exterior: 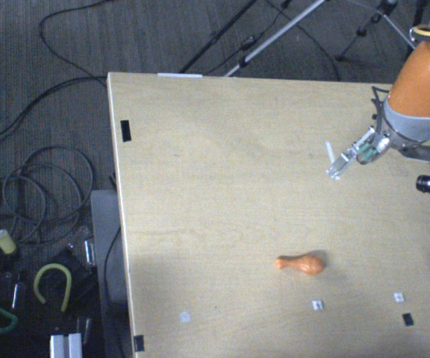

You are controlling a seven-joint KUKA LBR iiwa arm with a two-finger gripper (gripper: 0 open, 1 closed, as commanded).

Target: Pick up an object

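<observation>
Item: orange pear-shaped object [301, 264], lying on the table [200, 200] toward its near edge, right of centre, untouched. Jaws of the gripper [333, 162]: apparently apart with nothing between them, though small and blurred, poised near the right edge, well apart from the object. Status: approach, grasp and lift all outstanding.

Soft, even light falls on a pale wooden tabletop [222, 200], which looks bright and slightly washed out. The carpet [43, 36] toward nine and twelve o'clock is much dimmer. A faint shadow darkens the tabletop's lower left edge. The whole picture is grainy and slightly blurred, with fine details smeared.
</observation>
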